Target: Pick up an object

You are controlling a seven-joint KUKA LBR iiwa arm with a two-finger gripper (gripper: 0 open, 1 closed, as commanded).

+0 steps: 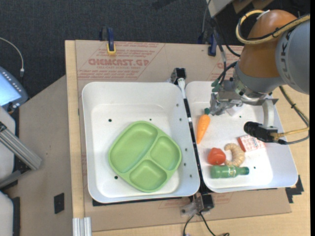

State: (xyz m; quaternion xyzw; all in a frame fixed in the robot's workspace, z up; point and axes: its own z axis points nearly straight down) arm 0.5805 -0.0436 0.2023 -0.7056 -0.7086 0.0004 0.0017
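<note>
Listing from largest down, we count one tabletop (74, 132), two white bins (93, 132), one green divided plate (144, 155) well left of the fingers (216, 108), then one carrot (203, 127), one green bottle (229, 171), one red carton (252, 143), one tomato (216, 156), one peanut-shaped piece (236, 153). The carrot lies just below-left of the fingers, long axis running toward the camera. We cannot tell the fingers' state.

arm: grey, orange band above wrist, reaching in from the right | wrist: pointing down | gripper (216, 109): low, toward the view's left
</note>
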